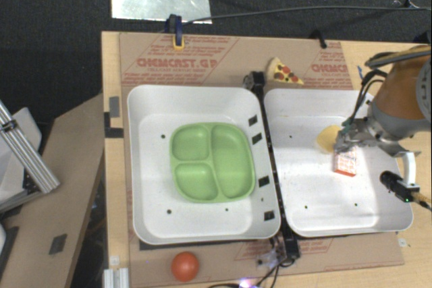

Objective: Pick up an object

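Observation:
In the right bin [317, 212] lie a yellow rounded object [327, 137] and a small white carton with red print [346, 164]. My gripper [347, 144] comes in from the right and sits directly over the carton's upper end, just right of the yellow object. The gripper body hides the spot where it meets the carton, so I cannot see whether it touches it. The grey arm with its orange band [403, 88] covers the bin's upper right corner.
The left bin [145, 212] holds a green divided plate [212, 161]. A toy pizza slice [284, 71] lies on the cardboard behind the bins, and a red ball [185, 266] sits at the front edge. A black fitting [398, 186] hangs by the right bin's right wall.

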`<state>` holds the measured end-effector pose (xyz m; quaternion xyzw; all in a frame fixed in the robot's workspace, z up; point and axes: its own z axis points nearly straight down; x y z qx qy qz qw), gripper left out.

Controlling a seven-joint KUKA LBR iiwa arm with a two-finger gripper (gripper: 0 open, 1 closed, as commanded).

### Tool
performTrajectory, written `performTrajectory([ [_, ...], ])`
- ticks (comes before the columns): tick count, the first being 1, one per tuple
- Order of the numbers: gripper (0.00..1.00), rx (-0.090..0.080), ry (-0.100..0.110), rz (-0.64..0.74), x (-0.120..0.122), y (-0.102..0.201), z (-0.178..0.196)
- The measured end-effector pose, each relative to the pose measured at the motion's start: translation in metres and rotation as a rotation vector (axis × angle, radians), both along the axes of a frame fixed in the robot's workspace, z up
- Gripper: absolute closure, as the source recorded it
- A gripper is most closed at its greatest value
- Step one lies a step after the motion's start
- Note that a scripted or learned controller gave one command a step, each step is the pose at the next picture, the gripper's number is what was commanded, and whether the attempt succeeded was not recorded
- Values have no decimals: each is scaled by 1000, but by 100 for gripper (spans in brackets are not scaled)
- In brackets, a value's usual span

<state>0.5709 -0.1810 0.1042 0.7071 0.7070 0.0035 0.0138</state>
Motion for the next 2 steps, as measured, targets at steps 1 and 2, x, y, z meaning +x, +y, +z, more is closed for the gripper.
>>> performTrajectory([
  [1, 100, 13, 19, 3, 2, -3, 44],
  [2, 100, 12, 17, 4, 2, -8, 107],
])
